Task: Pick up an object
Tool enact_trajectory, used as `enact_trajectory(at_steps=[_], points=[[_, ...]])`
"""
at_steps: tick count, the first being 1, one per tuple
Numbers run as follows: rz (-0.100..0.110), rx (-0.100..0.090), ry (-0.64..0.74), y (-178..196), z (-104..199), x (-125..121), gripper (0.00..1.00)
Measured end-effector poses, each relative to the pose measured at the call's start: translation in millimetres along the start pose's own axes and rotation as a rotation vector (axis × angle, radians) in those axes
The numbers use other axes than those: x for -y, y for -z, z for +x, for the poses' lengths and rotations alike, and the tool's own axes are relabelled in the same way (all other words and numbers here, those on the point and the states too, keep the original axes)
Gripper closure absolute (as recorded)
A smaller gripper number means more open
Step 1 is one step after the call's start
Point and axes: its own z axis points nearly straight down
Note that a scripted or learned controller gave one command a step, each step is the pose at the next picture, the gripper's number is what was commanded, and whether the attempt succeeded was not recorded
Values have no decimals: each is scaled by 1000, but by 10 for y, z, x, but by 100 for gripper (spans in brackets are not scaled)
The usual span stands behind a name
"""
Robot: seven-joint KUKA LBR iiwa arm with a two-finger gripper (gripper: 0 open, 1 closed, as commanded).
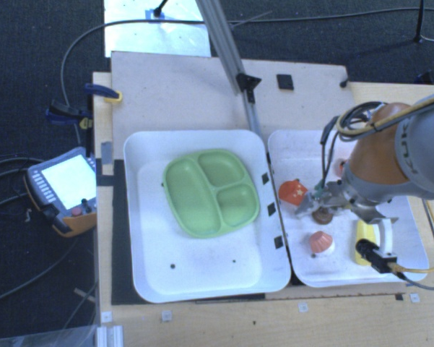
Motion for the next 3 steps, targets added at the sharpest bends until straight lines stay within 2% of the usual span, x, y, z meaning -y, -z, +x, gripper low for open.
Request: enact_trajectory(at_steps=[1,3], points=[[-4,1,-1,134,-7,-14,100],[-6,1,4,1343,83,51,100]])
